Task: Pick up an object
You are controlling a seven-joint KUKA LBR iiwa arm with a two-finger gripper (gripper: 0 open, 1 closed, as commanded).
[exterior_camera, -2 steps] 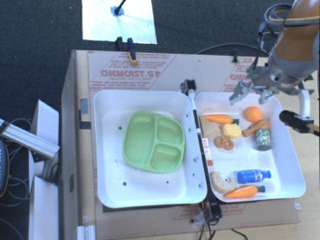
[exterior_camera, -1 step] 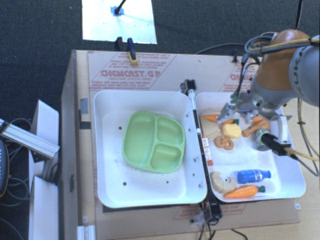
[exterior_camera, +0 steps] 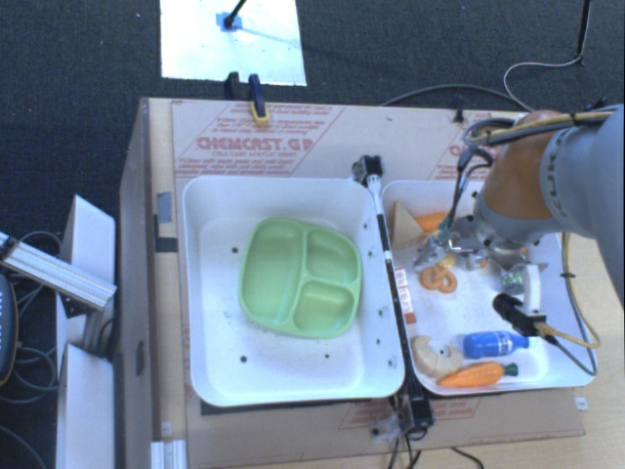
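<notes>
Camera view: gripper (exterior_camera: 437, 252) low above pretzel (exterior_camera: 439, 280).

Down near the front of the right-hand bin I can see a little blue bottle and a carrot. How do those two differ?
The blue bottle is blue with a white cap; the carrot is orange with a green tip. The bottle looks short and stubby, while the carrot looks longer and tapers. The bottle lies farther into the bin; the carrot lies along the front wall. Both lie on their sides in the right bin, close together.
</notes>
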